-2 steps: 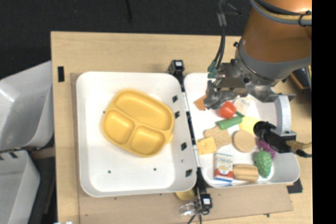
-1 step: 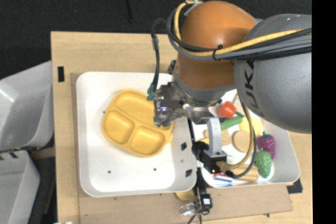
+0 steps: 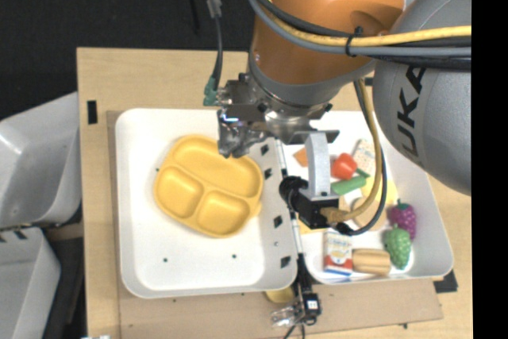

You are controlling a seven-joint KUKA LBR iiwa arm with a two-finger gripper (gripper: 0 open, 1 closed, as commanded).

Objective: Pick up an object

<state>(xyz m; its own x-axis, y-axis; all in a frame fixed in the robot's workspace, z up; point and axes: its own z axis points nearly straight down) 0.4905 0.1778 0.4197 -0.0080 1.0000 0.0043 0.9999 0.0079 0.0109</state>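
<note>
A yellow plate (image 3: 208, 185) with three compartments lies in the left bin (image 3: 151, 258), toward its right side. My gripper (image 3: 233, 137) hangs under the big orange wrist band, right over the plate's far right rim. The wrist hides that rim, so I cannot see whether anything touches the plate. Several small toy foods lie in the right bin (image 3: 432, 250): a red pepper (image 3: 344, 166), a green vegetable (image 3: 349, 186), purple grapes (image 3: 403, 216), a leafy green piece (image 3: 398, 247), a bread roll (image 3: 371, 261) and a small carton (image 3: 337, 254).
The ridge between the two bins (image 3: 279, 242) runs just right of the plate. An orange piece (image 3: 300, 158) and a pale patterned item (image 3: 363, 157) lie at the back of the right bin. The wooden bench (image 3: 99, 83) surrounds the bins.
</note>
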